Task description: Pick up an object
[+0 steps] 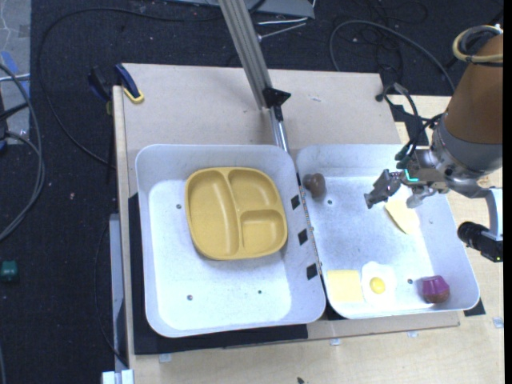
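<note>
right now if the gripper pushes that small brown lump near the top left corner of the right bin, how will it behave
The brown lump looks rounded and small, so it would probably roll or skid rather than tip. It sits close to the right bin wall, which may stop it. It seems light; its stiffness is unclear.

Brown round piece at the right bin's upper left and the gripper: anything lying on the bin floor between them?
Nothing. In the camera view the white floor between the brown round piece and the gripper is bare, save a small dark dot.
</note>
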Robot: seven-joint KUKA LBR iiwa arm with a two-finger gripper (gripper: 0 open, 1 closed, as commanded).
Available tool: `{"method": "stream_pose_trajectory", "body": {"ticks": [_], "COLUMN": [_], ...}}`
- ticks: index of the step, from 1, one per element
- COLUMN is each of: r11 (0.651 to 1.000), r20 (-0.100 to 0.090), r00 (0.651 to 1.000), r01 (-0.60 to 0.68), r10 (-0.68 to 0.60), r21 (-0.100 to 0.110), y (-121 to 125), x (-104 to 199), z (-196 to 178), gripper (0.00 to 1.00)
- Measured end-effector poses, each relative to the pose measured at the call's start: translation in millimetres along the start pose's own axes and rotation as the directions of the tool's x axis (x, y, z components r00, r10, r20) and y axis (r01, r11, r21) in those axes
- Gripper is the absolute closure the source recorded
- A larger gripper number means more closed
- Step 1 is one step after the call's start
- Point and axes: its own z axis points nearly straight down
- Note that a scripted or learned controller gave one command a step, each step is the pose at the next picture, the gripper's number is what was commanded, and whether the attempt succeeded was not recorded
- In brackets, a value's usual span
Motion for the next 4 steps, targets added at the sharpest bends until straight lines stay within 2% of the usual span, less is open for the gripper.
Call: {"method": "stream_pose_trajectory", "body": {"ticks": [1, 2, 4], "r11": [1.0, 1.0, 1.0], "r20": [0.0, -0.001, -0.001], "r00": [1.0, 1.0, 1.0], "r01": [0.0, -0.003, -0.003], "r10": [0.0, 0.003, 0.003], "r21": [-0.001, 0.005, 0.003], "y": [0, 3, -3], "x": [0, -4, -2], "z": [0, 62, 180], "gripper": [0.0, 0.0, 0.0]}}
